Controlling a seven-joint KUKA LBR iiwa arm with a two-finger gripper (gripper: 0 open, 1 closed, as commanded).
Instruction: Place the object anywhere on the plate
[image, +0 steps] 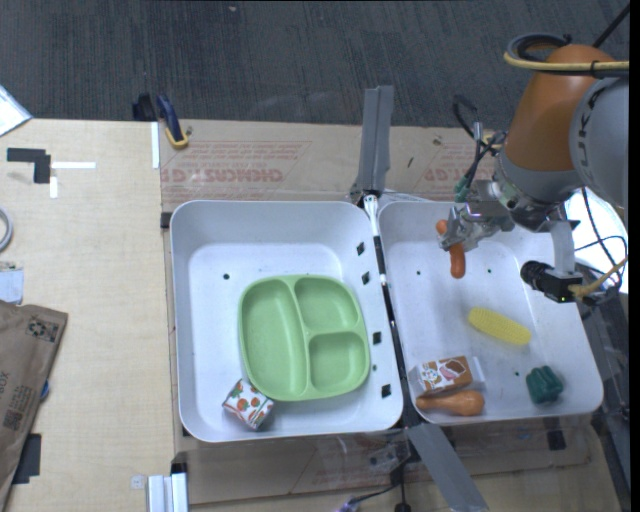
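The green plate (303, 335) with three compartments lies in the left bin (200, 300). My gripper (457, 242) hangs over the back left part of the right bin (575, 345), well to the right of the plate. It is shut on a small orange sausage-shaped object (458, 264), which hangs upright below the fingers, above the bin floor.
A small printed carton (248, 405) lies by the plate's front left corner. In the right bin lie a yellow corn cob (500, 325), a snack carton (445, 374), an orange carrot (452, 403) and a dark green piece (544, 384). A grey divider (377, 140) stands between the bins at the back.
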